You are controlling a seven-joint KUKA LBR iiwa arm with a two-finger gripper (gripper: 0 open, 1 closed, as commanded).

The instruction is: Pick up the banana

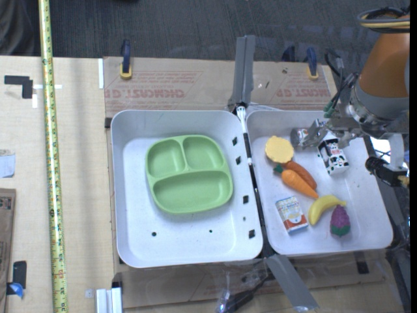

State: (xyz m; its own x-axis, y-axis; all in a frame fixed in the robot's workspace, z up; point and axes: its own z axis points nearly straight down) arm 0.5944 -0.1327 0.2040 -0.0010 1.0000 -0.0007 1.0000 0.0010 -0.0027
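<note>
Below, banana (324, 208) lying in right bin (378, 240), pincer (315, 133) well apart above

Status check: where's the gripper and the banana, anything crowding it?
Gripper at right bin's far edge, off the banana. Purple fruit touching it, juice box close beside.

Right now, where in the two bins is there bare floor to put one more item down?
The left bin has bare floor in front of the green divided plate. The right bin is crowded: yellow slice, carrot, small carton, banana, purple fruit. A bare patch lies between carrot and right wall.
</note>
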